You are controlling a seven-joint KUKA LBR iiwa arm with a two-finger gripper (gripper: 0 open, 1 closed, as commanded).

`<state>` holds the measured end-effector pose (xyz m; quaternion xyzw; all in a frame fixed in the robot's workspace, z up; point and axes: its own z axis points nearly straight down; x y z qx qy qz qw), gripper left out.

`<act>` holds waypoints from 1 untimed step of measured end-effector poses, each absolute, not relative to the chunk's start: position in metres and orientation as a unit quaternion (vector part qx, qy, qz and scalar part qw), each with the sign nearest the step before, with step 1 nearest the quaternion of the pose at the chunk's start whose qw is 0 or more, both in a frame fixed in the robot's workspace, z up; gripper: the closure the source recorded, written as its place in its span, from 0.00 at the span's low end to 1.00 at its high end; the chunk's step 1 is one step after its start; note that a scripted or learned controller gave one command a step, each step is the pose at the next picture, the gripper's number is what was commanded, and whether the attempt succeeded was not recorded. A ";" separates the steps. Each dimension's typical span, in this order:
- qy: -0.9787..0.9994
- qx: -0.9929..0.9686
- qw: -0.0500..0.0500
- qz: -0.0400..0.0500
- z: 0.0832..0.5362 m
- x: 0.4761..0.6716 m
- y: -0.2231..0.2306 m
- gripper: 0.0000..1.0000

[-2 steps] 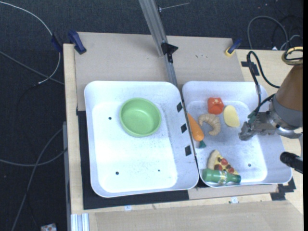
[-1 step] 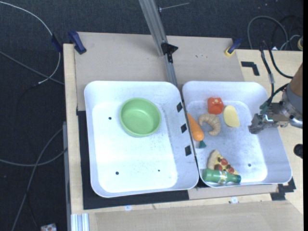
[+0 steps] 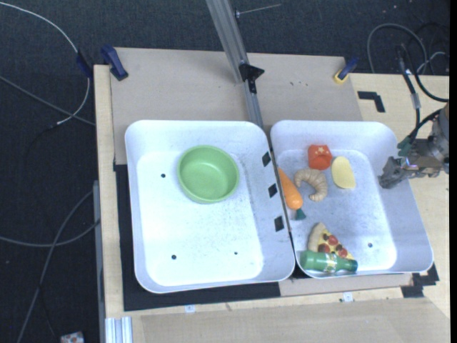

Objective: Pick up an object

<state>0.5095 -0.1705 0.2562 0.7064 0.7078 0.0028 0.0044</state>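
Note:
The right bin (image 3: 400, 213) holds several toy foods: a red pepper (image 3: 319, 156), a yellow lemon-like piece (image 3: 343, 172), a tan croissant (image 3: 313, 183), an orange carrot (image 3: 290, 189), a pizza slice (image 3: 327, 240) and a green bottle (image 3: 327, 263) lying at the front rim. In the left bin (image 3: 214, 249) sits a green bowl (image 3: 208, 173). My gripper (image 3: 393, 173) hangs at the right bin's right wall, well to the right of the yellow piece, with nothing seen in it.
A slanted metal pole (image 3: 227, 27) comes down from the top to the gap between the bins. Blue (image 3: 114, 61) and yellow (image 3: 345, 68) clamps hold the board's back corners. Cables (image 3: 410, 77) trail at the right behind the arm.

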 end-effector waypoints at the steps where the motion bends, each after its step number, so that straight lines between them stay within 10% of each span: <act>1: 0.710 0.704 0.002 0.003 0.264 0.526 -0.118 1.00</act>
